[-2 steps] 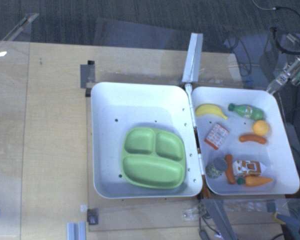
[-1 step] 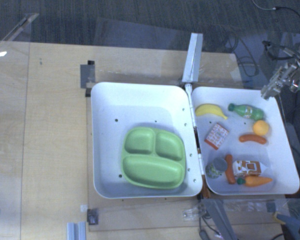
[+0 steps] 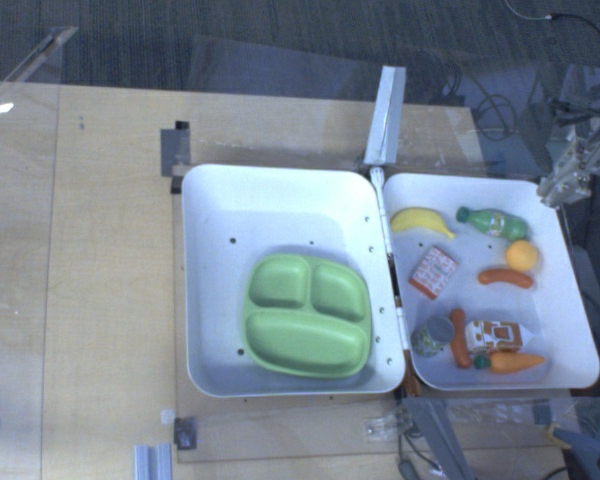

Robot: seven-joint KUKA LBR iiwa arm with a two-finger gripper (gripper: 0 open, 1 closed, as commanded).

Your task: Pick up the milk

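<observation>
The left bin (image 3: 210, 268), smooth white plastic with rounded corners, holds a glossy green divided plate (image 3: 307, 315) in the lower centre of the frame. In the right bin (image 3: 570, 298) lie a curved yellow banana (image 3: 422, 222), a flat red checked packet (image 3: 433, 271), a greyish lump (image 3: 431, 338), a green bottle (image 3: 492, 222), an orange ball (image 3: 521, 256), sausages and a carrot (image 3: 515, 363). The milk (image 3: 496, 335), a small boxy carton, lies flat at lower right, long axis roughly left-right. The gripper (image 3: 572, 173) sits at the upper right; whether it is open or closed, I cannot tell.
</observation>
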